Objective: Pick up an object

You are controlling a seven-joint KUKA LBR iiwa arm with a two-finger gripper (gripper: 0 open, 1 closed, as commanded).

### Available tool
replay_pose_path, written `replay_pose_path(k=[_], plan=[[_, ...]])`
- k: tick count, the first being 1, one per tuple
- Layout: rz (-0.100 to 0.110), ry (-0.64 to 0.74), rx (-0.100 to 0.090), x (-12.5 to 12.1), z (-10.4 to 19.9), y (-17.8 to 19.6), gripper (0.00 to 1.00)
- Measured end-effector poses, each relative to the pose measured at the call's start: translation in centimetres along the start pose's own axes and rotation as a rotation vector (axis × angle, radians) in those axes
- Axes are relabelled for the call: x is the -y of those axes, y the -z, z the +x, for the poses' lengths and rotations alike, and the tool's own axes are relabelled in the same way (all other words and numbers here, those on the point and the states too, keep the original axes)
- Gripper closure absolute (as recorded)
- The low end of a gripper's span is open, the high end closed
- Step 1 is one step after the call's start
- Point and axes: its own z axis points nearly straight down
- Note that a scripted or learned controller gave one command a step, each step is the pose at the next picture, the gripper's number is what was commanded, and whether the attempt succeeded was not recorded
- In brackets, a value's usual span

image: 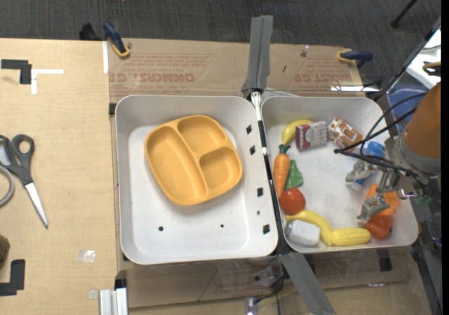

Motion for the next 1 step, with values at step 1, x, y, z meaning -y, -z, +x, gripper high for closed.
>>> replay_pose_path(k=[1], plan=[[0.001,0.004,0.003,-0.04,-0.16,0.97,1.00]])
